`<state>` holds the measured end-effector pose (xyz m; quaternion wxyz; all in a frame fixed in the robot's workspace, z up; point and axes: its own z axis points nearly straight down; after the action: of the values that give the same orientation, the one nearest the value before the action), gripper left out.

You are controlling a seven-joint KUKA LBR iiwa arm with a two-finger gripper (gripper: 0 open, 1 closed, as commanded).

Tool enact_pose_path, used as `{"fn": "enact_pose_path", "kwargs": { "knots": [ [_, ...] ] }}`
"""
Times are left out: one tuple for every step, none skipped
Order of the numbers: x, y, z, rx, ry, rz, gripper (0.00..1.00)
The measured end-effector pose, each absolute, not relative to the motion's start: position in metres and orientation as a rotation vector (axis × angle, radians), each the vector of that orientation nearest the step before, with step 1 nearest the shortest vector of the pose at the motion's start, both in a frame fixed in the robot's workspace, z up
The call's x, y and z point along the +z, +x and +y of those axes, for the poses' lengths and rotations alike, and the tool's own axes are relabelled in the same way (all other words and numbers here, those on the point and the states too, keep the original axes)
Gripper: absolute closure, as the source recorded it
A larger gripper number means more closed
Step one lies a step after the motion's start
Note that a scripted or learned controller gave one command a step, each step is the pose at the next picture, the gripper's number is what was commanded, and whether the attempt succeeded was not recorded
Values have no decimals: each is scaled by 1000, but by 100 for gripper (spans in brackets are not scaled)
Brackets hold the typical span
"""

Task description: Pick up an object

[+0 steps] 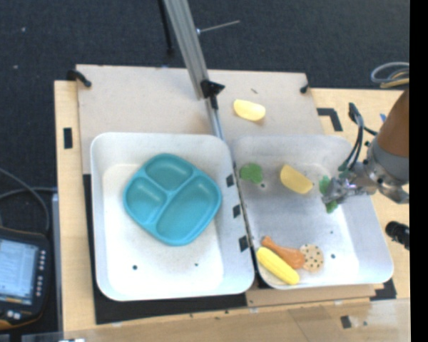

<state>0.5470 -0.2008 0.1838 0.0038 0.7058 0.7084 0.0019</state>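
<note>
One green object (332,204) | touching pincer (337,189) tips, right bin (364,248) | pincer grip: cannot tell

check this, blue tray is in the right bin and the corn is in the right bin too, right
Not quite. The camera view shows the blue tray in the left bin, not the right one. The corn is indeed in the right bin.
</note>
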Motion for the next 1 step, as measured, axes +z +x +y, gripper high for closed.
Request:
{"fn": "enact_pose_path", "kwargs": {
  "knots": [
    [238, 549, -202, 6, 2212, 2220, 100]
  ]
}}
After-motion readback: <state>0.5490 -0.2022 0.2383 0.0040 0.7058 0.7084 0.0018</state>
